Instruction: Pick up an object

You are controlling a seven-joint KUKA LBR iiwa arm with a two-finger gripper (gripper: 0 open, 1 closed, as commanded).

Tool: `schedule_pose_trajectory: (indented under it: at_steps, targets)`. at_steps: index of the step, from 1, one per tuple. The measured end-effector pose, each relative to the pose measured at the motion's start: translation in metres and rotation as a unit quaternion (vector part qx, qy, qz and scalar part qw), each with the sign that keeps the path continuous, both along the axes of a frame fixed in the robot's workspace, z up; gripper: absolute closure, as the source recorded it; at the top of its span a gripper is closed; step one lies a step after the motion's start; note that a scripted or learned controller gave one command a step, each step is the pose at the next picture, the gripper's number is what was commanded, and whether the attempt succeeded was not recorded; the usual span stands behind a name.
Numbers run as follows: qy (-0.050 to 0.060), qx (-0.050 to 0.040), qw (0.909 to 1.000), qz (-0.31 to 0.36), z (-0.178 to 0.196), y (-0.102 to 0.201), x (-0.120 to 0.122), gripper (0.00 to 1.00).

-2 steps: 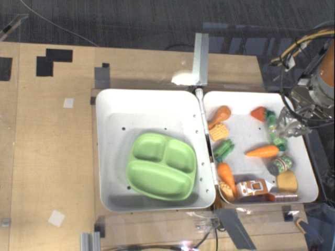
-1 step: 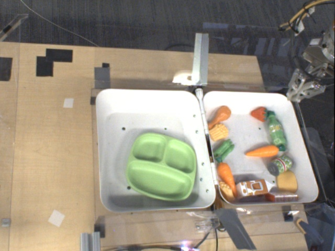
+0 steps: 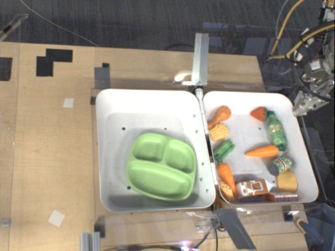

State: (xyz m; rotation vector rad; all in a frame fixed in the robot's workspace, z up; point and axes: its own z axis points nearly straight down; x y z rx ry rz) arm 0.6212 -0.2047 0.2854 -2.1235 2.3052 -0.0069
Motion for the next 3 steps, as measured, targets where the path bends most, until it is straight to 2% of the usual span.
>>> schedule_pose_trajectory:
  at_steps: [2, 3]
  targets:
    - [-0.01, 0.0019, 1.0, -0.001, 0.027, 0.003, 0.005, 1.0]
    - [0.0, -0.0024, 0.9303, 0.367, 0.029, 0.0, -0.009, 1.0]
